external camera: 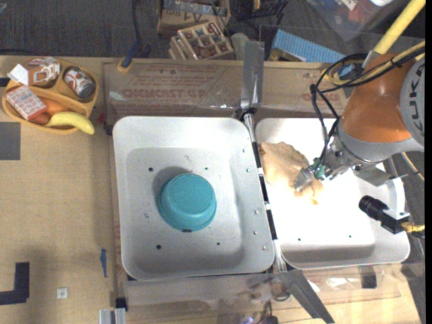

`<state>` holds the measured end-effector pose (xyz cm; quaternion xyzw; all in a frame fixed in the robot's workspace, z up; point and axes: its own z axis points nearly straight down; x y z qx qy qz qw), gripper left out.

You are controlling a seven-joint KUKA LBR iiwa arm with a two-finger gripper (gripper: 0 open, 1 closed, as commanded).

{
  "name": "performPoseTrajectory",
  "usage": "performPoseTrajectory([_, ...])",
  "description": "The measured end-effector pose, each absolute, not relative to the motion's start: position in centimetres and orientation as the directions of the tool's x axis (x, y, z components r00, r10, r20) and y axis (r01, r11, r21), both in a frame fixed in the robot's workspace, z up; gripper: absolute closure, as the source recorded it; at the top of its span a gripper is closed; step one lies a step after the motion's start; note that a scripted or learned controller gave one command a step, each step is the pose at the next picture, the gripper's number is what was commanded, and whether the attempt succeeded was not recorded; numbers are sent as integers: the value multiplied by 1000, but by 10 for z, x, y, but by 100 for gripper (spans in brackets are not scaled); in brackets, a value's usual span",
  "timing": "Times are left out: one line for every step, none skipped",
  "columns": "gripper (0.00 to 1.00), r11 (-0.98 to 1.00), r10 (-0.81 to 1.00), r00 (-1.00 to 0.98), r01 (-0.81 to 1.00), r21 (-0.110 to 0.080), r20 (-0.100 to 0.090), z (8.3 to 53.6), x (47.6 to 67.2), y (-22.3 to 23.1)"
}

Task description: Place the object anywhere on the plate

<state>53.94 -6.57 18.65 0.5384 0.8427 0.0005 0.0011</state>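
A round teal plate [187, 201] lies in the middle of the left white bin [135, 140]. A tan, crumpled-looking food piece [280, 160] rests in the upper left part of the right white bin [337, 241], close to the wall between the bins. My gripper [304, 179] hangs low over the right bin at the lower right edge of the tan piece, touching or nearly touching it. A small orange bit [312, 195] shows just below the gripper. The arm's orange band [378, 106] rises to the right.
On the bench at the far left stands a yellow tray [40, 117] with a banana [73, 121] and other toy foods. A cardboard sheet [175, 90] lies behind the bins. The rim between the two bins [263, 194] separates the tan piece from the plate.
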Motion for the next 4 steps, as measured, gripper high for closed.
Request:
performPoseTrajectory([100, 419, 908, -419, 908, 1, -2, 225, 540, -67])
performPoseTrajectory([100, 738, 674, -738, 674, 3, -4, 215, 563, -19])
performPoseTrajectory([100, 943, 333, -943, 333, 3, -6, 210, 589, 29])
performPoseTrajectory([100, 1000, 5, -1000, 5, 3, -8, 219, 612, 74])
